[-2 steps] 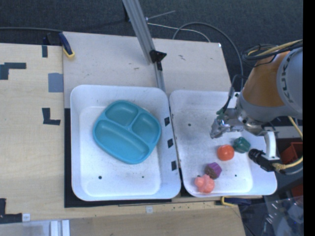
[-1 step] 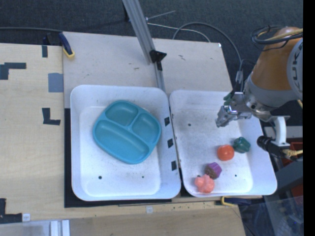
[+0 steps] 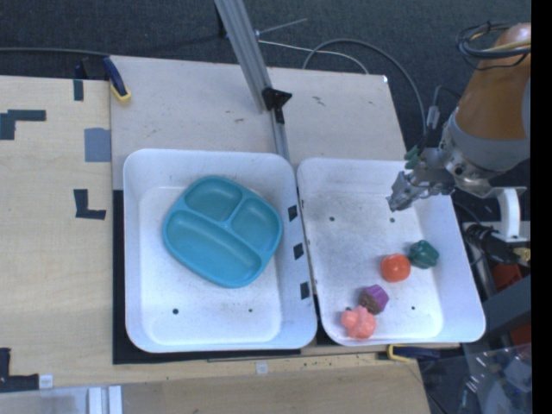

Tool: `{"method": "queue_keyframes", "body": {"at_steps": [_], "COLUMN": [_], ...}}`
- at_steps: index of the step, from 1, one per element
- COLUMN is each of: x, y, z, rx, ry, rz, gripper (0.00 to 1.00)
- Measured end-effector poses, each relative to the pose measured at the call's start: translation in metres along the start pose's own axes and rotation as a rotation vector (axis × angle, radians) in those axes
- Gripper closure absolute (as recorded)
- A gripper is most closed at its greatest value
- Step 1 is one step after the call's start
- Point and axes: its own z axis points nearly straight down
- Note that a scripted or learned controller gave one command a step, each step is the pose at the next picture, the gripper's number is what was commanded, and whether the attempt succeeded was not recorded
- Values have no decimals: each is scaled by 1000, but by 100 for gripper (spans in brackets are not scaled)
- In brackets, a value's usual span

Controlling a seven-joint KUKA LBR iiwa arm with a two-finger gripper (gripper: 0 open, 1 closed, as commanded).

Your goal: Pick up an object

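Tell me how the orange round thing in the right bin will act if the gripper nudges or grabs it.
The orange ball-like object looks round, so a nudge would probably roll it, perhaps into the green piece right beside it. Its smooth curved surface might slip out of a two-finger pinch. It seems small and likely light.

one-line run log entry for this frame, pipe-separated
phase: approach | gripper: above right bin, upper right, nothing seen held | right bin: orange piece, green piece, purple piece, pink piece | left bin: blue tray

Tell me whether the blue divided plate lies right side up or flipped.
Right side up: the blue divided plate shows its three hollow compartments facing upward in the left bin.
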Motion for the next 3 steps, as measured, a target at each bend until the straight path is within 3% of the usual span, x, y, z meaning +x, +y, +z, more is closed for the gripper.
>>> {"method": "queue_keyframes", "body": {"at_steps": [2,3], "x": [100,155], "y": [-16,-12], "z": [13,28], "rx": [5,7], "ry": [3,2], "rz": [-5,-5], "gripper": [100,100]}}
